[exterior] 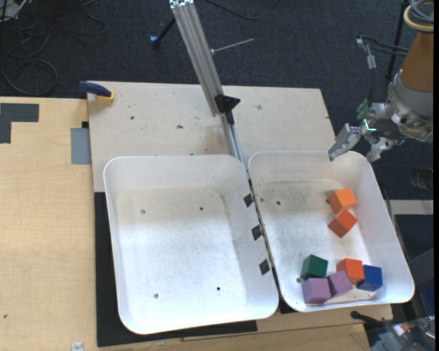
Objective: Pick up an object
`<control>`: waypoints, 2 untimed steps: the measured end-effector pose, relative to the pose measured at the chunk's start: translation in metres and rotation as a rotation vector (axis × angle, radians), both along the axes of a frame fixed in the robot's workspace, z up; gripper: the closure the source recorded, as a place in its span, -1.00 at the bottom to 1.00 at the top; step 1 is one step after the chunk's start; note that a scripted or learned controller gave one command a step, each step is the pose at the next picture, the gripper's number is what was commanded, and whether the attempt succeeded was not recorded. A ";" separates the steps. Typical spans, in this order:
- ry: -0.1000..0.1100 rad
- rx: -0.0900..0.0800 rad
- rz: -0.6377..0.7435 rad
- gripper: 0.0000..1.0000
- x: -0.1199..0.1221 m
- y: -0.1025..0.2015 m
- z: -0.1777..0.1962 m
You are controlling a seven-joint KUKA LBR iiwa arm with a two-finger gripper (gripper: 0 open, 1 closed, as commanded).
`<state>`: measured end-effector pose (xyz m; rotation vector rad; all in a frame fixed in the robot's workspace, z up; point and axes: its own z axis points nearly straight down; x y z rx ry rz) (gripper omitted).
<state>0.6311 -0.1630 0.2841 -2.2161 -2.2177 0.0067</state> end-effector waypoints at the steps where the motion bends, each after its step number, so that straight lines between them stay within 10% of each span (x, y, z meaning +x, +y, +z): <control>1: -0.004 -0.001 0.003 -1.00 0.001 0.000 0.003; 2: -0.001 -0.001 0.000 -1.00 0.002 -0.003 -0.042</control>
